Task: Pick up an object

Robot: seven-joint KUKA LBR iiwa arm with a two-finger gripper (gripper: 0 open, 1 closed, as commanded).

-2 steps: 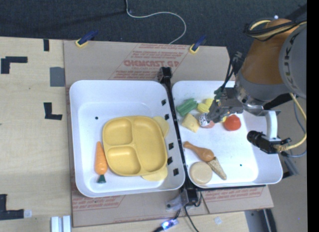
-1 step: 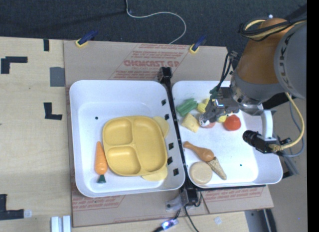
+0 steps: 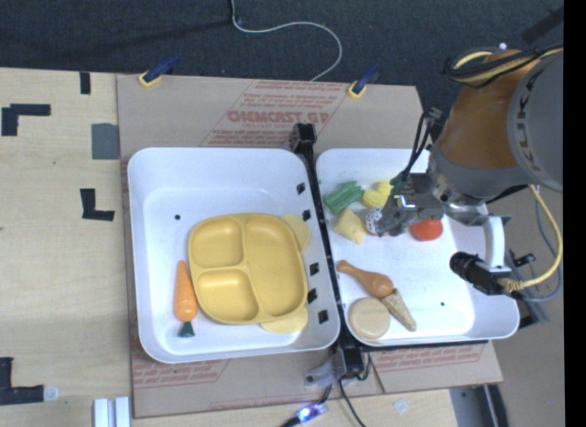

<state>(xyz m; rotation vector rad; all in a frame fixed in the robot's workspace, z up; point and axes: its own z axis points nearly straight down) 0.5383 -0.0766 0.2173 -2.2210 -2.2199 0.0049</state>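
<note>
Nearest the camera, along the low edge of the right bin [image 3: 476,329], lie a tan cookie [image 3: 370,318] and a ribbed cone [image 3: 399,310], touching each other. Just beyond them is a glossy brown drumstick [image 3: 364,279]. In the left bin [image 3: 151,233] sits a yellow tray [image 3: 245,265] with three smooth moulded wells, and beside it an orange carrot [image 3: 184,295] with a dark green stub. These look like hard plastic toy foods, light and slick, likely scattered loosely so a program can try grasps anywhere.

Farther in, a pale yellow wedge [image 3: 350,226] rests near the divider, with a green piece [image 3: 343,196] and a bright yellow piece [image 3: 376,196] behind it. The gripper [image 3: 389,217] hangs low over this cluster, just beside the wedge, the arm [image 3: 490,136] bending in above it. A red round piece [image 3: 426,229] shows close to the gripper's far side. How far the jaws stand apart I cannot tell, nor whether anything is between them. The likeliest target is one of the pieces in this cluster, all of which seem to rest on the bin floor.

Beyond the bins lies brown printed cardboard [image 3: 265,114].
</note>
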